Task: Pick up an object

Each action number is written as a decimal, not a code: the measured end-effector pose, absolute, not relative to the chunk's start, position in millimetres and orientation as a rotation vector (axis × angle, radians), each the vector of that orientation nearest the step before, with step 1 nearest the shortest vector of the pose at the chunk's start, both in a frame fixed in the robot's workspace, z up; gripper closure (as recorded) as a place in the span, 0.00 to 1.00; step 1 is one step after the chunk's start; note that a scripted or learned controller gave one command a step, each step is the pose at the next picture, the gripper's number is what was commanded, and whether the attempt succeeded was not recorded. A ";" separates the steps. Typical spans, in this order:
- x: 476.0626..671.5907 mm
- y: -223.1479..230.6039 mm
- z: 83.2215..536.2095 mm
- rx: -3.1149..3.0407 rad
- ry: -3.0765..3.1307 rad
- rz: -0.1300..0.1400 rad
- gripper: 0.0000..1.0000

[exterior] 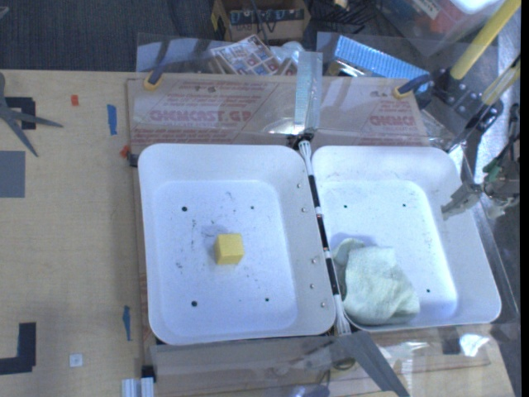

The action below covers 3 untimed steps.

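A small yellow block [230, 248] lies near the middle of the left bin [165, 180]. A crumpled pale green cloth [376, 284] rests in the front left part of the right bin [430, 180], against the divider. My gripper [463, 198] shows as a grey piece at the right bin's right rim, partly cut off by the edge of the view. It is well away from both the cloth and the block, and nothing is seen in it.
Clear plastic sheets with red lettering [223, 110] lean behind the bins. A yellow-handled tool [488, 31] and cables stand at the back right. The wooden bench top [66, 222] stretches to the left.
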<state>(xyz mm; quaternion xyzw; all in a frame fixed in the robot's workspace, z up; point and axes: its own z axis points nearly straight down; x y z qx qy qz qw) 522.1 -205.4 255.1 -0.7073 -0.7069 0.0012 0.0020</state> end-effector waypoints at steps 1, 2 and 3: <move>482.3 -172.4 94.7 -2.146 -2.300 -0.003 0.00; 521.9 -186.6 112.8 -2.345 -2.096 -0.002 0.00; 521.9 -188.5 122.6 -2.351 -2.094 -0.003 1.00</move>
